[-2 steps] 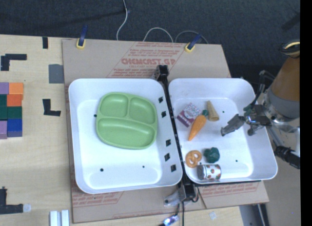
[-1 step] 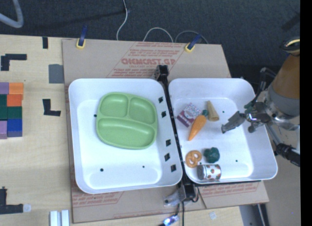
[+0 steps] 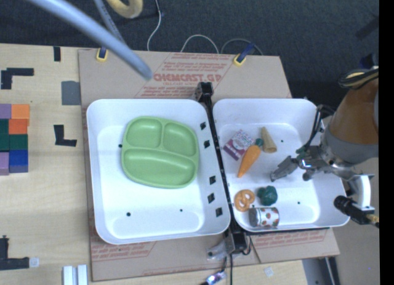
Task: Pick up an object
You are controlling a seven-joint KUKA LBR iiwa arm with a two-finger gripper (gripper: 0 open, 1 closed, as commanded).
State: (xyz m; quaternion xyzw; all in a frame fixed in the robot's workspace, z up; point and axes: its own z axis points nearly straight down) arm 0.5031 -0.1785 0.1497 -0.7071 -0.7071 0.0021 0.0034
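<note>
The right bin (image 3: 289, 108) holds several small objects. An orange carrot (image 3: 247, 160) lies near its middle, with a purple packet (image 3: 238, 144) to its left and a tan cone (image 3: 268, 139) above it. Near the front wall lie a pretzel (image 3: 244, 200), a dark green lump (image 3: 267, 194) and a small can (image 3: 265, 216). My gripper (image 3: 284, 169) is inside this bin, just right of the carrot and a little behind the green lump. I see nothing held in it.
A green divided plate (image 3: 161, 152) lies in the left bin (image 3: 104, 216). A black divider (image 3: 212, 160) runs between the two bins. Coloured blocks (image 3: 15, 139) sit at the far left of the bench. A grey bar (image 3: 74, 13) crosses the upper left.
</note>
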